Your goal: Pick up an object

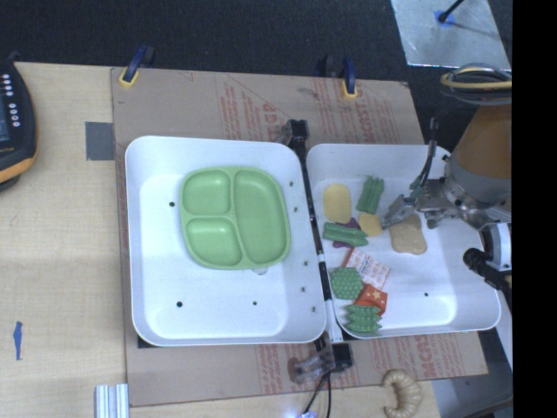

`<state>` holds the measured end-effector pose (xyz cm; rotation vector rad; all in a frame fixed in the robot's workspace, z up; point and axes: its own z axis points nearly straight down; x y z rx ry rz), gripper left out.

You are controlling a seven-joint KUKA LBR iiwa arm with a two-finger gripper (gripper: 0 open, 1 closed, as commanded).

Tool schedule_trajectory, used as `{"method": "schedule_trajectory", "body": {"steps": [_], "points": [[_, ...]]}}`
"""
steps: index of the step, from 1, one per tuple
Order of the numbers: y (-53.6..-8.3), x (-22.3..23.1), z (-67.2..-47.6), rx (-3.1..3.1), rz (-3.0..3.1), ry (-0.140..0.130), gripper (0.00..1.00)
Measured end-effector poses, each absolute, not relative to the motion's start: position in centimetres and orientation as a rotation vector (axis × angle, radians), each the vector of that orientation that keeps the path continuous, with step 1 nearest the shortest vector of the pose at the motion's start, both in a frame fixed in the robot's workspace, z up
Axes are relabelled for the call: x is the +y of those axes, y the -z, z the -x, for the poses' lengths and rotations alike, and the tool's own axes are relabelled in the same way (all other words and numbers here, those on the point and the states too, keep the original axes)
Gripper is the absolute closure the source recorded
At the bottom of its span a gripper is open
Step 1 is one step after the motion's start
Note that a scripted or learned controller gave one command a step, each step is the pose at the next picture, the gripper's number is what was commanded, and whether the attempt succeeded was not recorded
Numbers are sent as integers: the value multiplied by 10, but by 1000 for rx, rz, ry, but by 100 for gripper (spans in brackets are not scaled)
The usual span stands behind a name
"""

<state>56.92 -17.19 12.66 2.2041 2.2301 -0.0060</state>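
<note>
The right bin (pixel 452 312) holds several small toy foods. Among them are a yellow lemon-like piece (pixel 338 201), a green ribbed piece (pixel 372 193), a green bean pod (pixel 345 232), a tan bread-like piece (pixel 408 238), a white-and-red packet (pixel 371 271), a green round piece (pixel 346 282) and a red piece (pixel 372 299). My gripper (pixel 412 214) hangs low over the right half of this bin, just above the top edge of the tan piece. Its fingers are spread open with nothing between them. The arm's orange band (pixel 483 142) covers the bin's far right corner.
The left bin (pixel 148 303) carries a light green divided plate (pixel 235 217). A metal clamp (pixel 297 132) sits at the far end of the seam between the bins. A handheld controller (pixel 10 120) lies at the left edge, and a tan curled object (pixel 402 391) lies on the bench in front of the right bin.
</note>
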Motion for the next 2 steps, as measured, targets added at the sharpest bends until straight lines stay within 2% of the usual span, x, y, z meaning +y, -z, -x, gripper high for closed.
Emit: {"method": "schedule_trajectory", "body": {"steps": [1, 2], "points": [[-91, -133, -660, 2231, -2208, -4, 0], [-104, -136, -657, 2231, -2212, 3, 100]]}}
